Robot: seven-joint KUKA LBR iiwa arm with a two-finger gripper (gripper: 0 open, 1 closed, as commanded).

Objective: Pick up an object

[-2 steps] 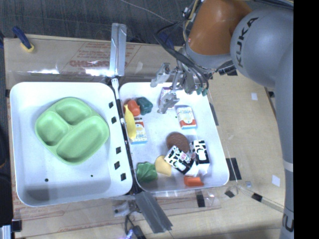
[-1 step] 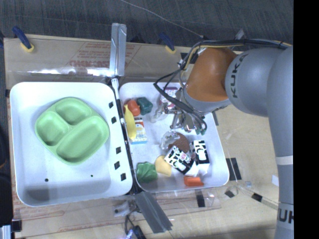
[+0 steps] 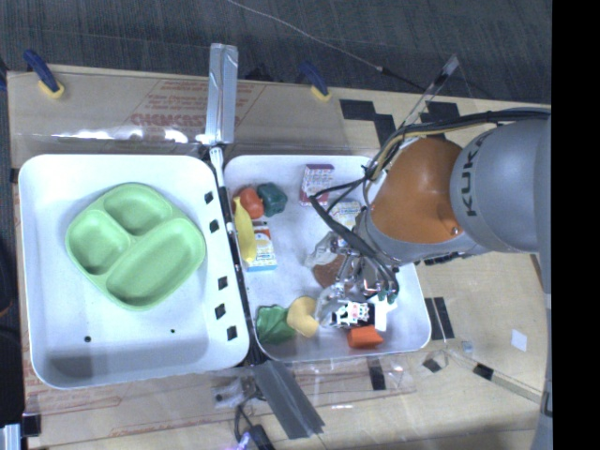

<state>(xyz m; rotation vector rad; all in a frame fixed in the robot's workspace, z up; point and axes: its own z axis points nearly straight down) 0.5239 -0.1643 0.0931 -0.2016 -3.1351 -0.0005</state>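
My gripper (image 3: 349, 287) is low in the right bin (image 3: 412, 331), under the grey arm and its orange band (image 3: 412, 200). It hovers over a brown item (image 3: 324, 270) and a black-and-white item (image 3: 354, 314); whether it touches either is unclear. A yellow lump (image 3: 302, 316) and a green piece (image 3: 273, 322) lie to its lower left. An orange block (image 3: 366, 337) sits by the bin's near wall. Along the left wall are a yellow banana shape (image 3: 244, 232), a small carton (image 3: 262, 252), a red-orange piece (image 3: 249, 202) and a dark green piece (image 3: 273, 196).
A pink-and-white packet (image 3: 317, 181) lies near the right bin's far wall. The left bin (image 3: 56, 345) holds a green divided plate (image 3: 136, 244). A metal divider post (image 3: 221, 97) stands between the bins at the back. Cables loop beside the arm.
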